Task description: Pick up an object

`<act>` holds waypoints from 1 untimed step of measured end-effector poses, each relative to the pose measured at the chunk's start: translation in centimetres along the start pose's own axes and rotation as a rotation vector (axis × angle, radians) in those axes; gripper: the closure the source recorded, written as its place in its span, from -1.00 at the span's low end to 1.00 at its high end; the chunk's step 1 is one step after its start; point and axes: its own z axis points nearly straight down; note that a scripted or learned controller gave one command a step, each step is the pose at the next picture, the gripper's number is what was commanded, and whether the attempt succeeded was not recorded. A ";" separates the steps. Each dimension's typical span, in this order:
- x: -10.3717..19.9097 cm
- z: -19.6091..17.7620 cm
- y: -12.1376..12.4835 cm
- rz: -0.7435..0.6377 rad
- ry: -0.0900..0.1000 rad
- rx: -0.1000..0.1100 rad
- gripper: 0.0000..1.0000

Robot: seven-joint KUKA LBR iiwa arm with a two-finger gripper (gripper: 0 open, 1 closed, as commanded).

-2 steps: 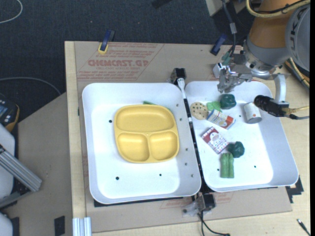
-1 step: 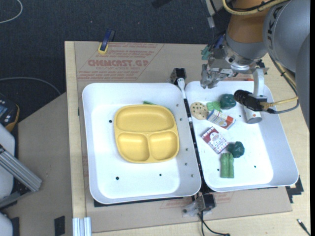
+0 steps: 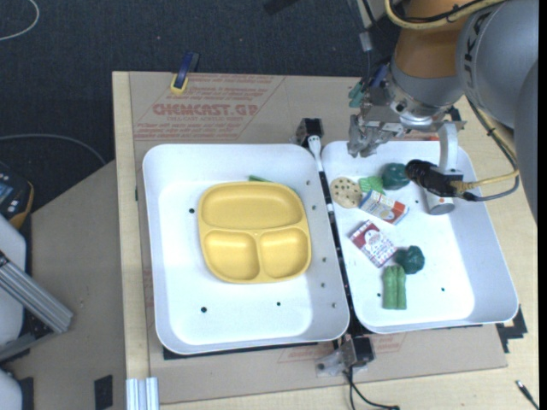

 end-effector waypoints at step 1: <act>1.0 1.7 0.0 0.000 0.000 0.003 1.00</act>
